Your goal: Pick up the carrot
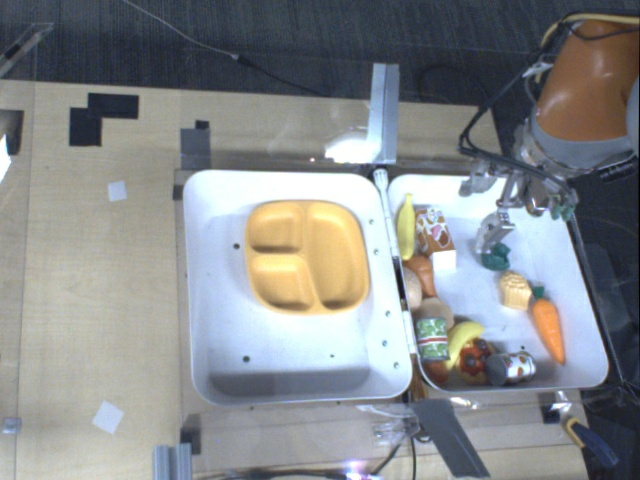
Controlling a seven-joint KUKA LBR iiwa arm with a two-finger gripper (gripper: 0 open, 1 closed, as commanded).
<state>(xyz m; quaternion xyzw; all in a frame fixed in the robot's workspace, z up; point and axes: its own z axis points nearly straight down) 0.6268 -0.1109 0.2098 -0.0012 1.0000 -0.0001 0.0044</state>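
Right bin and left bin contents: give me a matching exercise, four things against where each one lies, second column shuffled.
Things:
1. carrot
2. yellow divided plate
3. banana
4. gripper

Places:
A. middle of the left bin
B. upper part of the right bin, above a small green item
C. right bin, along its left wall
D. right bin, near its right wall

Pairs: 1-D, 2-A, 3-C, 4-B

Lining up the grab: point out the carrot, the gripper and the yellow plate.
carrot [548,330], camera view, middle of its orange body.
gripper [493,238], camera view, between its fingertips.
yellow plate [340,293], camera view, its right rim.
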